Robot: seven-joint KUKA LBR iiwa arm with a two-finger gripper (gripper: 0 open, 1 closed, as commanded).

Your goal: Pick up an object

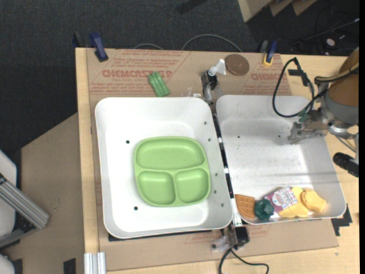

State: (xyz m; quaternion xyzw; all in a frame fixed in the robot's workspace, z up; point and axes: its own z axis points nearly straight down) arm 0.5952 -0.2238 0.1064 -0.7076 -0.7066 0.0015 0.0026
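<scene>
Left bin (108, 153): a green three-compartment tray (171, 170) lies at its centre. Right bin (256, 153): small toy food items (282, 203) cluster along its near edge. Gripper (300, 131) hangs above this bin's far right corner, touching nothing visible; jaw opening cannot be told.

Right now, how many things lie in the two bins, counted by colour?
Green: 1, the divided plate in the left bin.
Brown: 1, waffle piece.
Dark green: 1, toy.
Pink-white: 1, packet.
Yellow: 2, toys and.
Total: 6.
</scene>
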